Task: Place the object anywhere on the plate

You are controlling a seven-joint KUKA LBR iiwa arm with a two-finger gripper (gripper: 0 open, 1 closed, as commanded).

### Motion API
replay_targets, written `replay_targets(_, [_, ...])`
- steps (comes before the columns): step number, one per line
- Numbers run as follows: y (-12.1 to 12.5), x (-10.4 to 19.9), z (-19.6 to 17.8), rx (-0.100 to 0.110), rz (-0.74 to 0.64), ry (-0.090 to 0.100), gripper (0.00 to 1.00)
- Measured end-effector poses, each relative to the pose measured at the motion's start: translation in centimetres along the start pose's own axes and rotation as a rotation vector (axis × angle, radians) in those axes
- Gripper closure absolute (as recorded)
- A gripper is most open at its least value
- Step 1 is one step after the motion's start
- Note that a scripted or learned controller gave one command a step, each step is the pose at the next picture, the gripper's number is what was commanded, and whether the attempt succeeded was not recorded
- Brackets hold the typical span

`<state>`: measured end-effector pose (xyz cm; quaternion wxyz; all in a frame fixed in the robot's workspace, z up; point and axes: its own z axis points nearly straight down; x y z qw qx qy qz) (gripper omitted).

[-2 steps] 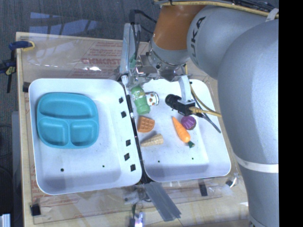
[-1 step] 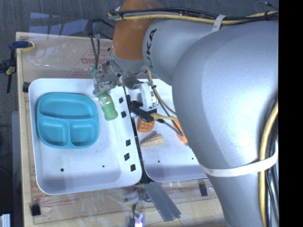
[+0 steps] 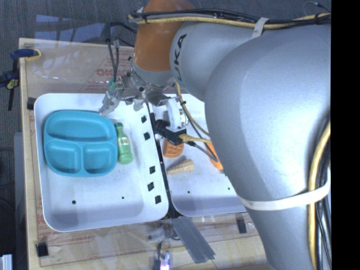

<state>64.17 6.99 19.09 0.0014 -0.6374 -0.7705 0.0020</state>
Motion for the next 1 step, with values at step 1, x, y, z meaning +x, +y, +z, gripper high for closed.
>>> replay_targets(1, [0.35, -4.38, -10.66, -0.005, -0.042, 0.000, 0.00])
